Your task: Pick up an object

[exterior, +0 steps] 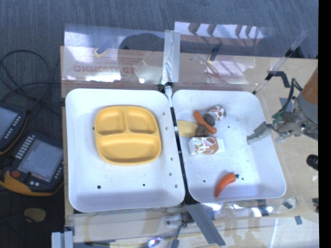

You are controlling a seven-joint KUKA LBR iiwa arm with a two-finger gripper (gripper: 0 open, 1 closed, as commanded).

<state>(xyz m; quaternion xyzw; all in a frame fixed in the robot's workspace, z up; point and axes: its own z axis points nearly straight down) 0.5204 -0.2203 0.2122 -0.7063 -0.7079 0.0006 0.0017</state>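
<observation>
Orange pepper (225, 184) near the right bin's (269, 187) front edge, patterned packet (205, 145) and small clustered items (204, 122) beyond it, my gripper (261, 133) (fingers' state I cannot tell) at that bin's right rim, yellow divided plate (127, 134) in the left bin (77, 154).

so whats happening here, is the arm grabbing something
Not yet. The gripper sits at the right edge of the right bin, with nothing between its fingers. That bin holds an orange pepper near the front, a patterned white packet, and a small cluster of toy food behind it. The left bin holds a yellow divided plate, untouched.
</observation>
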